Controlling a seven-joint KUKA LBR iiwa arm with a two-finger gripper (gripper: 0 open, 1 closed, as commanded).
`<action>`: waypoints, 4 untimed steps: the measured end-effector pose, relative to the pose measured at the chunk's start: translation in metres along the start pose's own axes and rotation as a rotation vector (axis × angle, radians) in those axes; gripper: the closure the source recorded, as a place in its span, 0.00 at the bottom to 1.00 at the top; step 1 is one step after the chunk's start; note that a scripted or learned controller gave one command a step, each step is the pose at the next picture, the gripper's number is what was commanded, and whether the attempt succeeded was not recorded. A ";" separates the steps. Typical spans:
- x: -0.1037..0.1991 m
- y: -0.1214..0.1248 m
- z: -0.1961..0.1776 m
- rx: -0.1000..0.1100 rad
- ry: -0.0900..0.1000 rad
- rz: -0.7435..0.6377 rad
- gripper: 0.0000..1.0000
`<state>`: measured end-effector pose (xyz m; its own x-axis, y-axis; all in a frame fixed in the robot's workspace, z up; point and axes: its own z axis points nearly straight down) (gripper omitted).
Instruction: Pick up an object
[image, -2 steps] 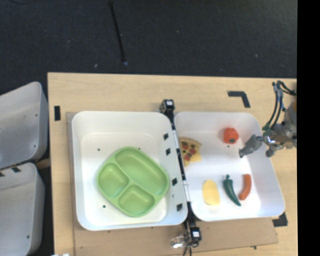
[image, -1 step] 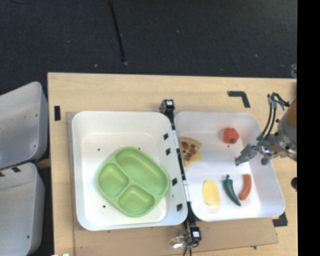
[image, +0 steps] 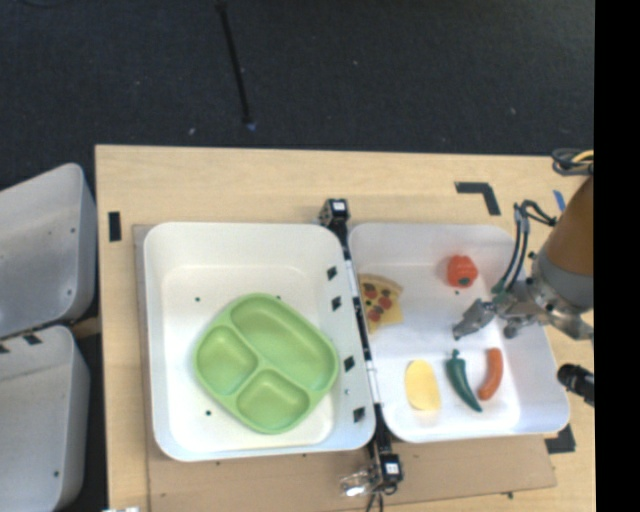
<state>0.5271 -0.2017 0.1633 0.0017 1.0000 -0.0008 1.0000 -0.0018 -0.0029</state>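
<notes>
Open, empty metal end effector (image: 478, 322) above glossy green pepper (image: 463, 381) and smooth orange sausage (image: 490, 372).

The right bin (image: 400, 240) holds five small toy foods: a pizza slice (image: 381, 300) lies flat near the bin's left wall, and a red tomato (image: 460, 270) with a green top sits further right, toward the far side. In the near part of the bin, a yellow oval piece (image: 423, 387) lies flat, and to the right of it a dark green pepper (image: 463, 382) and an orange-red chili (image: 491, 372) lie just beside each other, both long and a little tilted. All five rest on the bin floor.
</notes>
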 end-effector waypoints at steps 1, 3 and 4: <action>0.002 0.008 0.058 -0.001 0.000 0.003 0.00; -0.001 0.008 0.001 -0.007 -0.001 0.004 1.00; 0.007 0.005 -0.053 -0.009 -0.001 -0.005 1.00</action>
<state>0.5325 -0.1949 0.2166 -0.0032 1.0000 -0.0022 1.0000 0.0032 0.0058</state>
